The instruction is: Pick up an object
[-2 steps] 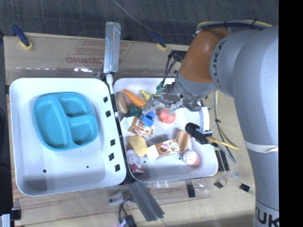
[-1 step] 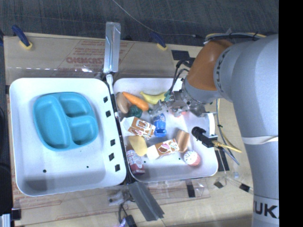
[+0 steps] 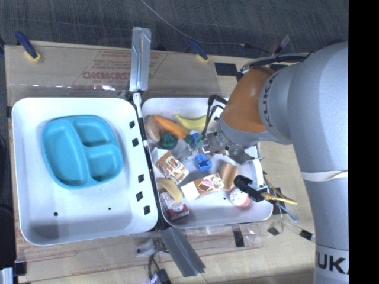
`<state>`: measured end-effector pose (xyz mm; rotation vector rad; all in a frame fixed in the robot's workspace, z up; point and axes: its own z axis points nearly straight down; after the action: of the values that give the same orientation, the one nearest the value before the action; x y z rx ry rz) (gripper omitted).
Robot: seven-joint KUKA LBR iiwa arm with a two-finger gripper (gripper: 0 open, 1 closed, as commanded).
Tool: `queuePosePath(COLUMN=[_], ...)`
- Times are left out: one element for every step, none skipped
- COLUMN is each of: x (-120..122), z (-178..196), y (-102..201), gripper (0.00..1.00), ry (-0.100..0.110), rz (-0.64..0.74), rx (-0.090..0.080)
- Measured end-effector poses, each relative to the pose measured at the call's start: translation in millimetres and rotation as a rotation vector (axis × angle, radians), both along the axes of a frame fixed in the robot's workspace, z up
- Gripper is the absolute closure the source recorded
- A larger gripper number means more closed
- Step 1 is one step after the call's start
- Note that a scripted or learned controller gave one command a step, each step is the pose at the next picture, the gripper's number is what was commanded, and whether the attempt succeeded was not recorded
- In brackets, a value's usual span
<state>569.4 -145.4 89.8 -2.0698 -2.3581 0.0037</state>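
Camera view: arm reaching in from right, gripper (image 3: 203, 142) hanging low over right bin (image 3: 260, 215), beside blue block (image 3: 202, 161); grip state — cannot tell. You are aiming into clutter; descend straight, avoiding carrot (image 3: 169, 125) and banana (image 3: 192, 122) nearby.

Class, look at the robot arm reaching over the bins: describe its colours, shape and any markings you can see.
The arm is thick, rounded and light grey, with a glossy orange band near the wrist. Dark "KU" letters show on its lower section, and black cables run by the band.
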Motion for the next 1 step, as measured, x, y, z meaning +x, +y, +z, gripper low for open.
queuePosePath(x=[0.0], z=[8.0], y=[-0.6], gripper=[1.0], ry=[0.004], rz=[0.005], rx=[-0.001])
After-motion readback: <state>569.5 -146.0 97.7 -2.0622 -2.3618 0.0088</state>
